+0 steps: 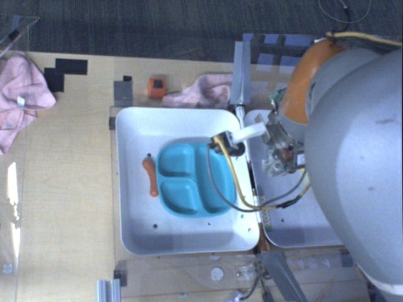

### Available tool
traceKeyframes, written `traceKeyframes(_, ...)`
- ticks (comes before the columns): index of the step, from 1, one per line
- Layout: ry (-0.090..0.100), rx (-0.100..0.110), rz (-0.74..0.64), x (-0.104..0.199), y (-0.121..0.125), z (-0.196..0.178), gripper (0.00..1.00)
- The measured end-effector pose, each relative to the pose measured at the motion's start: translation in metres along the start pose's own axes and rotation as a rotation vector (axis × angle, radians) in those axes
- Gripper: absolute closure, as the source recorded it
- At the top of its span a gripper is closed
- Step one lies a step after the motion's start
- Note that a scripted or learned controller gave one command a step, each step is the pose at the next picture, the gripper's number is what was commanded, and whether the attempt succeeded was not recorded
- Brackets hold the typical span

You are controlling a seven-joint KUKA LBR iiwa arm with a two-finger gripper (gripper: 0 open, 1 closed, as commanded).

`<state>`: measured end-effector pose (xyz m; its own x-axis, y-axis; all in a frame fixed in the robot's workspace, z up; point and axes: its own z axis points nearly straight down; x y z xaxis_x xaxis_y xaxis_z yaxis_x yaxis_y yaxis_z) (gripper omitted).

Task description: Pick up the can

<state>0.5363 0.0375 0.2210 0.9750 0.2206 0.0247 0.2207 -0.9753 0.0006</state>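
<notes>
My gripper (281, 151) hangs over the left end of the right bin (296, 231), close to the wall between the two bins. The big grey arm with its orange band (308, 74) covers most of that bin. Right under the wrist there is a small pale, shiny shape (276, 164); I cannot tell whether it is the can or part of the gripper. A white bracket (247, 133) sticks out from the wrist to the left, over the rim of the left bin.
The left bin (135, 231) holds a blue divided plate (189, 180) and a small orange piece (151, 176) beside it. A black and yellow cable (228, 187) loops over the plate. Pink cloths (200, 93) (22, 93) lie on the bench.
</notes>
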Motion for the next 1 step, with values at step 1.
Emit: traceKeyframes(1, 0.006, -0.001, -0.006, 0.0032, -0.0001, -0.0094, 1.0)
